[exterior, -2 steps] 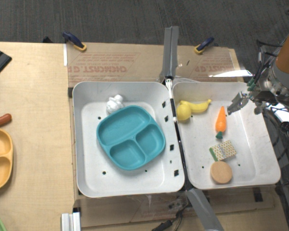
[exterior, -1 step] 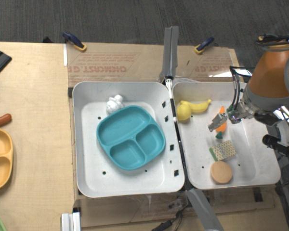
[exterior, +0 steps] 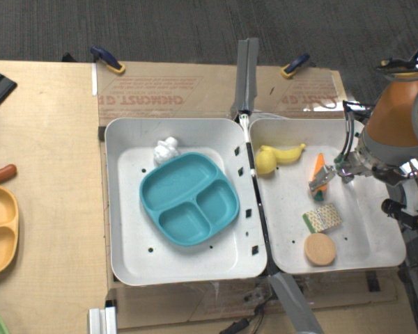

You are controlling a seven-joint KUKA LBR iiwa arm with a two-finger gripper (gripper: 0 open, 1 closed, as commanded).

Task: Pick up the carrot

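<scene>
The carrot (exterior: 319,164) is a small orange piece in the right bin (exterior: 376,256), lying tilted just right of the yellow banana. My gripper (exterior: 322,182) reaches in from the right and sits low over the carrot's near end, covering part of it. A bit of orange shows on both sides of the gripper's tip. The grey arm with its orange band (exterior: 397,113) stands over the bin's right rim.
A yellow banana (exterior: 277,156) lies at the back of the right bin. A green-and-white sponge (exterior: 322,218) and a tan round disc (exterior: 320,249) lie nearer the front. The left bin (exterior: 125,256) holds a teal divided plate (exterior: 188,199) and a white crumpled object (exterior: 166,149).
</scene>
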